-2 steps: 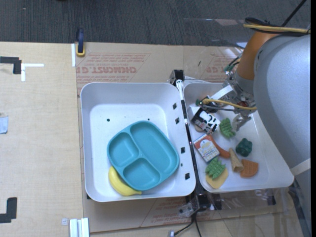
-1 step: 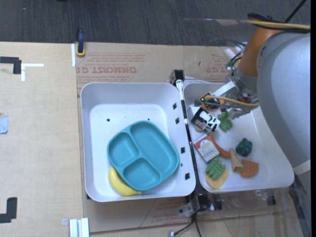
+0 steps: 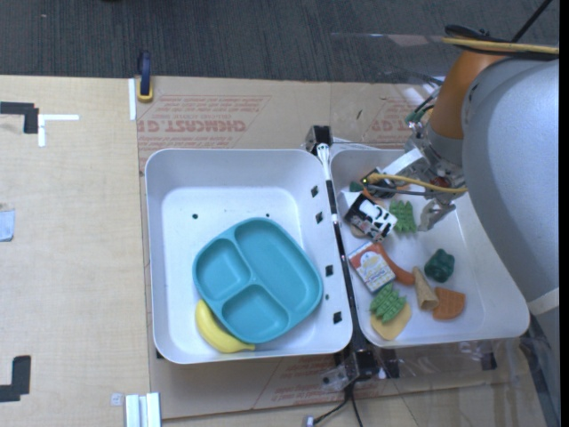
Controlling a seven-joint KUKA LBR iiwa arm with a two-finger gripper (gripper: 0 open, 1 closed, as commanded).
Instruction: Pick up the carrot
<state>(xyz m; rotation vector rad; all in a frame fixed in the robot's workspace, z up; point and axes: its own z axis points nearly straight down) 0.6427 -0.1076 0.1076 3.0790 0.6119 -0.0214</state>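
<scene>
Reading this as the approach step, we are seeing the gripper [image 3: 433, 210] hanging over the back part of the right bin [image 3: 498, 323], above the toys and touching none that we can make out. We are not able to tell from this slant how far open the claw is. We are seeing nothing orange held in it, so we are judging the carrot not yet picked up.

We are taking the carrot [image 3: 402, 274] to be the slim orange piece lying near the middle of the right bin, nearer the front than the gripper. One end is touching or tucked just under a small printed packet [image 3: 373, 269], and the other is pointing towards a tan cone [image 3: 425, 290]. A dark green broccoli [image 3: 438, 264] is sitting near it on the arm's side. A rounder orange piece [image 3: 450, 304] is lying beside the cone, and we are treating it as a different toy, though not with certainty.

We are judging that the next move calls for carrying the gripper forward and towards the divider. It then needs turning to close across the carrot's narrow width and lowering onto the free end, clear of packet and cone.
</scene>
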